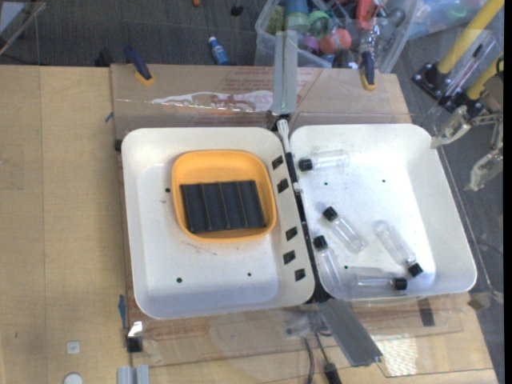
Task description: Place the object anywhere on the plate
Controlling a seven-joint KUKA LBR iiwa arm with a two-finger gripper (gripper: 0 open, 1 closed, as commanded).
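Note:
An orange, rounded-square plate (218,161) lies in the left white bin (148,246), toward its back. A black ridged slab (222,206) lies flat on the plate and covers most of its floor. In the right white bin (416,158) lie several clear vials with black caps. One vial (324,161) is at the back left, another (342,230) is in the middle, and a third (396,248) lies toward the front right.
A ridge with black tabs (290,210) divides the two bins. A clear tub of colourful toys (340,14) stands behind the bench. A yellow pole and cables (472,30) hang at the right. A grey bracket (348,334) juts out at the front edge.

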